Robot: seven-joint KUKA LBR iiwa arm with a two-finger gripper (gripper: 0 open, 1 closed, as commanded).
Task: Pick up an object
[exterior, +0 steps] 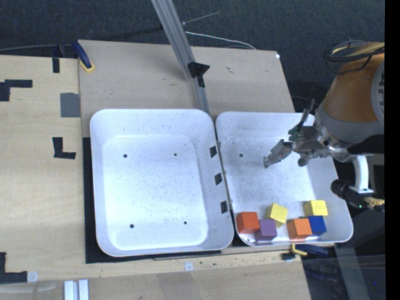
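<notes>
Several small blocks lie along the front edge of the right bin (250, 130): an orange block (248, 220), a purple block (267, 229), a yellow block (278, 213), a second orange block (300, 227), a blue block (317, 225) and another yellow block (317, 207). My gripper (287, 161) hangs over the middle of that bin, behind the blocks and apart from them. Its two fingers are spread open, and nothing is between them.
The left bin (150, 180) sits beside the right one, with black clips (219, 179) along the shared edge. A slanted metal pole (175, 30) comes down from the top to the bins' back edge. A blue-and-yellow clamp (84, 58) lies at the bench's far left corner.
</notes>
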